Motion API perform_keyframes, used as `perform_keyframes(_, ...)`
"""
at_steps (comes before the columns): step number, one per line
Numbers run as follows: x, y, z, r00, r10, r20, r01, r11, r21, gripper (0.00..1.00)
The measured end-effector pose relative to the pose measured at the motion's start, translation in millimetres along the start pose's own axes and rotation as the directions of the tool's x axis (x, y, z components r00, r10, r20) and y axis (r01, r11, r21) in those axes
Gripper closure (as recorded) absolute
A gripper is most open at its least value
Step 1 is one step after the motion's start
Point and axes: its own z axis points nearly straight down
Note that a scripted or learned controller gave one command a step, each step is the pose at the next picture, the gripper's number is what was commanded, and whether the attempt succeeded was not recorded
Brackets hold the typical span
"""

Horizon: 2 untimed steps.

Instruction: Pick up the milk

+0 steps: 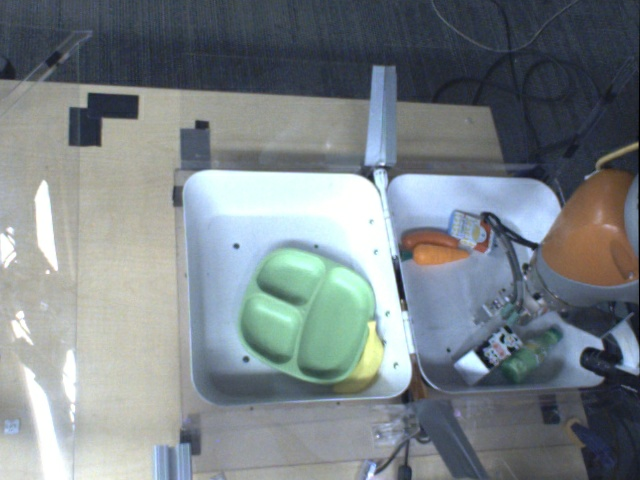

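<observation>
Milk (490, 352) is lying on its side near the front edge of the right bin (440, 298), a small white carton with dark patches, its long axis running slantwise from front-left up toward back-right. A green bottle (527, 358) is lying just beside it, touching or nearly so on its right. I am hanging my hand (512, 303) just behind the carton, a little toward the bin's back, so the milk is sitting slightly forward and left of me. Whether my hand is wide or narrow I cannot tell; the metal parts are blurring together. I judge I am needing to come forward and close across the carton's short width. A carrot (438, 255) is lying well apart near the divider.
</observation>
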Motion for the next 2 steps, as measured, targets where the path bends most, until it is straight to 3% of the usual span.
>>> perform_keyframes(1,62.8,31.1,-83.9,0.998,-0.064,-0.009,0.064,0.998,0.012,1.00)
perform_keyframes(2,62.8,30.9,-83.9,0.998,-0.063,-0.010,0.063,0.998,0.013,0.00)
